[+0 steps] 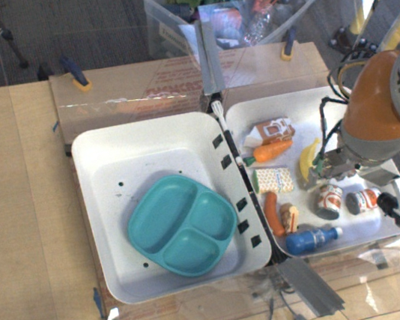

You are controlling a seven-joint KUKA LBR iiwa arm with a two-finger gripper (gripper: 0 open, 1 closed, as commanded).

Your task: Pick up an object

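Since the right bin is packed with small stuff sitting close together, the biggest risk is the gripper coming down on two things at once, or nudging one aside and closing on nothing. It sits low in that bin, just right of the banana, with a small red-and-white can right below it and a second little can next to that one. Any of those round things could roll or skid out from under a pinch. The banana is curved and lies near the bin's middle, so a slightly off-centre grab probably just pushes it toward the patterned packet.

Whether the gripper is spread or pinched together can't be told; the wrist and cables cover it, and nothing visibly sits between its tips, so no object counts as picked up yet.

Pose-wise, the arm reaches in from the bin's right edge, orange band above the wrist, wrist pointing down and leftward into the bin.

Other candidates, all left of the banana: a carrot, a small carton, a hot dog, and a blue bottle along the bin's near wall. The left bin holds a teal divided tray, well away from the action.
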